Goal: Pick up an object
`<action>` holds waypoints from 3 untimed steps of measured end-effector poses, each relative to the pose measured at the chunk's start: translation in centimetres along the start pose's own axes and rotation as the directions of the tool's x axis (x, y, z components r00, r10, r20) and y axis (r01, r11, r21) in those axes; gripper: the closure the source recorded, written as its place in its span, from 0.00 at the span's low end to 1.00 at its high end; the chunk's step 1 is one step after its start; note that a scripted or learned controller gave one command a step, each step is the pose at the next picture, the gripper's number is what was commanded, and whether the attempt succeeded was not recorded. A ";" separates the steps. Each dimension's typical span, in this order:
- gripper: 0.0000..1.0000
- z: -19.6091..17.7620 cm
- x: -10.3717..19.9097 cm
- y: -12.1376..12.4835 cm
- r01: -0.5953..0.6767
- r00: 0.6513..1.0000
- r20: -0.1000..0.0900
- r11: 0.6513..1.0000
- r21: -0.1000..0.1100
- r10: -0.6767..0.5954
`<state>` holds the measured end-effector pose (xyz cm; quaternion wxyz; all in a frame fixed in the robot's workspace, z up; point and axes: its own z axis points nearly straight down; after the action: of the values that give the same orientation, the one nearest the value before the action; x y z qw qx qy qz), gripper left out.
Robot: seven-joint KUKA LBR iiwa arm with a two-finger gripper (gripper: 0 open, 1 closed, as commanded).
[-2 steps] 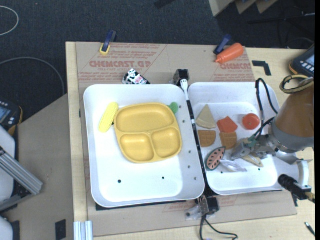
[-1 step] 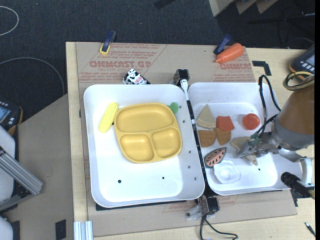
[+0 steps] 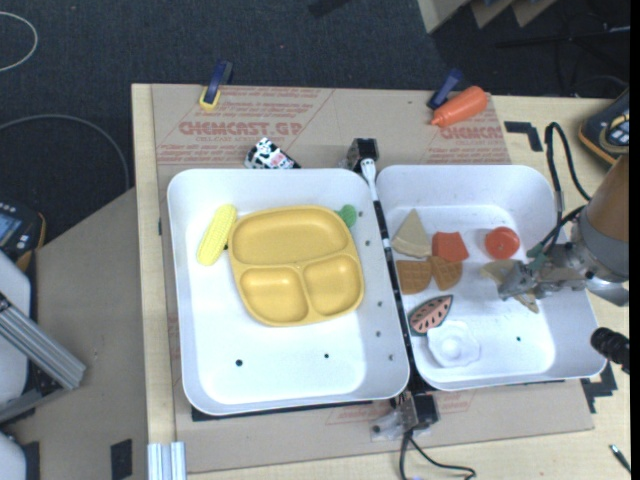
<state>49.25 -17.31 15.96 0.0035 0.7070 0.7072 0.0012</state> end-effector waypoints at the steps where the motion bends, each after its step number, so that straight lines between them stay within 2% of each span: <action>1: 1.00 -5.0 -0.1 -0.9 0.000 1.000 -0.001 1.000 0.002 0.000; 2: 1.00 -6.6 -0.2 -0.8 0.001 1.000 -0.001 1.000 0.002 -0.001; 3: 1.00 -5.8 4.3 0.8 0.005 1.000 -0.005 1.000 0.008 -0.005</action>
<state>50.05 -12.95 21.71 -0.0009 0.7053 0.7089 0.0001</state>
